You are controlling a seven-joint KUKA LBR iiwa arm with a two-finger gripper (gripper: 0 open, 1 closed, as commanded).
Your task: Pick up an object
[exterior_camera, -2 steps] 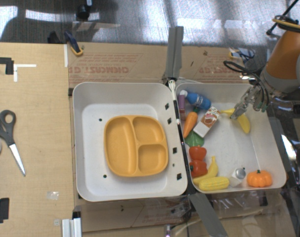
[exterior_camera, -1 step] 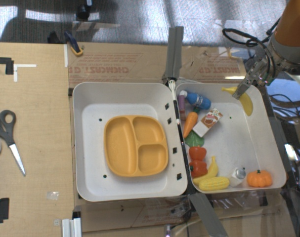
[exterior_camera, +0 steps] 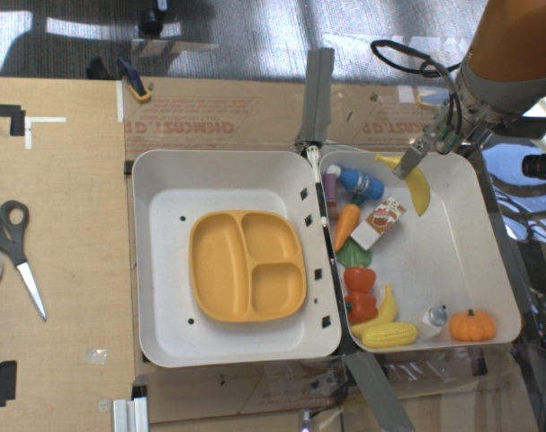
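Observation:
My gripper (exterior_camera: 407, 163) hangs over the far part of the right bin (exterior_camera: 452, 250), with its tip just above the upper end of a yellow banana (exterior_camera: 420, 192). Nothing can be seen held in it. To the left of the banana lie a blue bottle (exterior_camera: 361, 184), an orange carrot (exterior_camera: 346, 226) and a white and red carton (exterior_camera: 380, 222). Nearer the front are a green toy (exterior_camera: 354, 255), a red pepper (exterior_camera: 360, 293), a yellow corn cob (exterior_camera: 389, 334), a small pale object (exterior_camera: 434, 317) and an orange pumpkin (exterior_camera: 472, 326).
The left bin (exterior_camera: 165, 241) holds a yellow divided plate (exterior_camera: 248, 265). Scissors (exterior_camera: 16, 241) lie on the bench at the far left. Cables (exterior_camera: 407, 61) trail behind the right bin, beside the arm (exterior_camera: 511, 34).

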